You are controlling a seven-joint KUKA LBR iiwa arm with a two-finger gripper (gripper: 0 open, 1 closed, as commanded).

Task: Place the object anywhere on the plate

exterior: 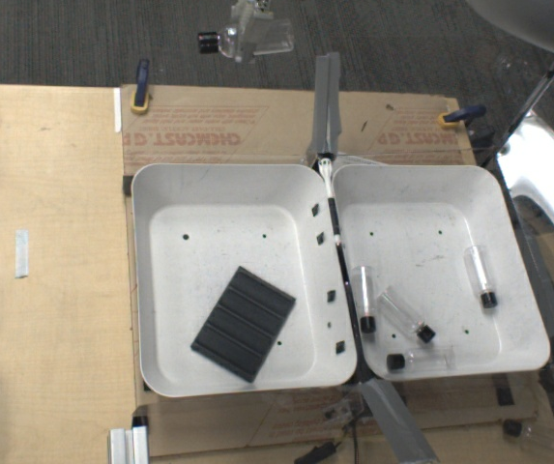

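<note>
Plate point(245, 323): you are viewing a black ribbed rectangle lying flat, skewed, in the left bin's point(160, 211) front half.
Objects: you are seeing four clear black-capped tubes point(478, 275) lying in the right bin point(422, 187).

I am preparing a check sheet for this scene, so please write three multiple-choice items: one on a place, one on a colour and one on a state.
1. Where does the black plate lie?
A. In the left bin
B. In the right bin
C. On the cardboard behind the bins

2. What colour are the caps of the clear tubes?
A. Red
B. Black
C. White

3. How is the plate now?
A. Standing on its edge
B. Flat, with a tube on it
C. Flat, with no tube on it

Key: 1 A, the black plate rests on the floor of the left bin. 2 B, the caps are dark. 3 C, the clear tubes all lie in the right bin.
</note>
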